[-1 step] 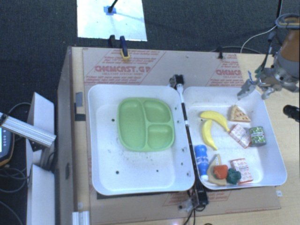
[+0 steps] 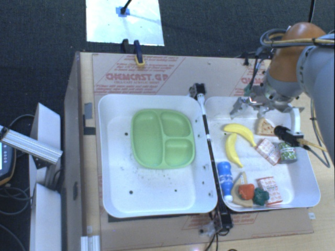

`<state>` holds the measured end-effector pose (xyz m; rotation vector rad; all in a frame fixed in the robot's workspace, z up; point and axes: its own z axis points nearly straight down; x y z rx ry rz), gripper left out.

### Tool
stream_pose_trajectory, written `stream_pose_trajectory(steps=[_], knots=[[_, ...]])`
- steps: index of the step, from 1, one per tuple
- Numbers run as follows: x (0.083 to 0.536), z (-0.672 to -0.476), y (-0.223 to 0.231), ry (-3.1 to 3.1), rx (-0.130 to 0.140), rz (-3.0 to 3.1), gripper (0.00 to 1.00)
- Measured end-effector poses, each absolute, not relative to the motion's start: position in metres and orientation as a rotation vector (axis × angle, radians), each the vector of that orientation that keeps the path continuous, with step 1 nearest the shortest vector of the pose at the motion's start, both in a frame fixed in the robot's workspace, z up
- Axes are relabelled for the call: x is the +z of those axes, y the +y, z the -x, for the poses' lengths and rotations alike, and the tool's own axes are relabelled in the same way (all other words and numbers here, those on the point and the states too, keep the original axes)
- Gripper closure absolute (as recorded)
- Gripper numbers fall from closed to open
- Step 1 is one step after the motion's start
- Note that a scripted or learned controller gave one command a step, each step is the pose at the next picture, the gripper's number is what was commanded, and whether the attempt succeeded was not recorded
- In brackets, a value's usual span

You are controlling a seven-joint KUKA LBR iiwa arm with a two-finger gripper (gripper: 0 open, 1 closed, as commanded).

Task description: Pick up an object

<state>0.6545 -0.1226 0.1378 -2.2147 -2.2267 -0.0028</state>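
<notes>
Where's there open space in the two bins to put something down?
Left bin: bare floor all round the green plate, widest along the near edge. Right bin: crowded; bananas, blue bottle and packets leave a small patch near its middle.

This looks like a robotics lab. The bench [image 2: 157,69] is a protective-film-covered sheet printed "CHEMCAST GP", clamped at its far edge. On it sit two white bins [image 2: 112,156]; beside the bench run loose cables [image 2: 15,184], and dark carpet [image 2: 36,30] lies beyond the bench.
</notes>
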Motion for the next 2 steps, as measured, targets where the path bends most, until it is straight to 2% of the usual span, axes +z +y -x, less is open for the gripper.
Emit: stream_pose_trajectory(steps=[1, 2], knots=[[0.084, -0.616, -0.088, -2.226, 0.0, 2.215, 0.0], [0.095, -0.617, -0.089, -2.23, -0.003, 2.217, 1.0]])
